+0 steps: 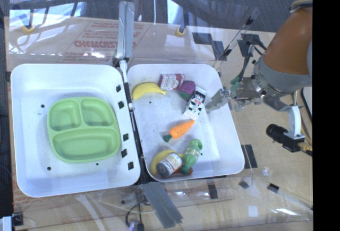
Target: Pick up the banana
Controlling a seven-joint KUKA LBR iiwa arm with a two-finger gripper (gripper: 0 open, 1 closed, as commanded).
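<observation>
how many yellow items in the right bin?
2. The banana lies at the far left of the right bin, near the divider. A second yellow item sits at the near edge, partly hidden behind a jar. Others may be hidden.

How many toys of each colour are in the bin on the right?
Yellow: 2, banana and lemon
Orange: 1, carrot
Green: 1, bottle
Purple: 1, toy
Red: 1, packet
White: 1, carton
Brown: 1, jar
Total: 8
</observation>
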